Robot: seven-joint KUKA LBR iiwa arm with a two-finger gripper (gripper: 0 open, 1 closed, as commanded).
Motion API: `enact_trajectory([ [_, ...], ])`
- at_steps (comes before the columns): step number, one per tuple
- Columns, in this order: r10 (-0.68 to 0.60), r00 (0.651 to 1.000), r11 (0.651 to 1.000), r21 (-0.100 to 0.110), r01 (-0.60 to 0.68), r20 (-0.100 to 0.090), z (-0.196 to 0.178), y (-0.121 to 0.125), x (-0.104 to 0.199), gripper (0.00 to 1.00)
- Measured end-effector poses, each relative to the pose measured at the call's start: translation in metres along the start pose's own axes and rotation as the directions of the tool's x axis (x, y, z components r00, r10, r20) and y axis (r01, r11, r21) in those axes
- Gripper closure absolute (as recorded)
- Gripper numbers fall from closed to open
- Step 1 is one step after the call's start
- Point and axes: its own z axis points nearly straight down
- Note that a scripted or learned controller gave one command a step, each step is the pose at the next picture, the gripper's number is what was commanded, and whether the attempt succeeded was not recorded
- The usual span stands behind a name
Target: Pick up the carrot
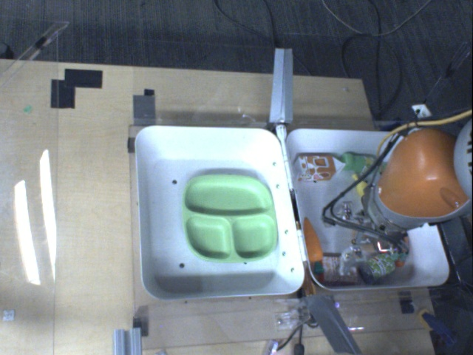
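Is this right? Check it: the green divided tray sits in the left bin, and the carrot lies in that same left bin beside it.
Not quite. The green divided tray does sit in the left bin, but the carrot lies in the right bin, against its left wall, as the camera view shows. The gripper hangs over that right bin, next to the carrot.

glossy green plastic tray (228, 214); smooth white bins (159, 198), seemingly plastic; matt wooden bench (74, 220).

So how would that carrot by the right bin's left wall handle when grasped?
The carrot looks smooth and tapered, so it would probably stay stiff but might slip or roll between fingers. Lying against the right bin's wall, it probably offers little room on that side.
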Motion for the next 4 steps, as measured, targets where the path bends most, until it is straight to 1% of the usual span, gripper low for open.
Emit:
enact_trajectory([
  [1,-0.114,0.993,0.993,-0.001,0.114,-0.006,-0.03,-0.097,0.003,0.0],
  [2,-0.343,0.939,0.939,-0.001,0.343,-0.004,0.018,-0.074,-0.004,0.0],
  [3,-0.339,0.941,0.941,0.004,0.339,0.007,0.006,-0.074,-0.008,1.0],
  [4,-0.586,0.81,0.81,-0.005,0.586,-0.001,-0.096,0.021,-0.041,1.0],
])
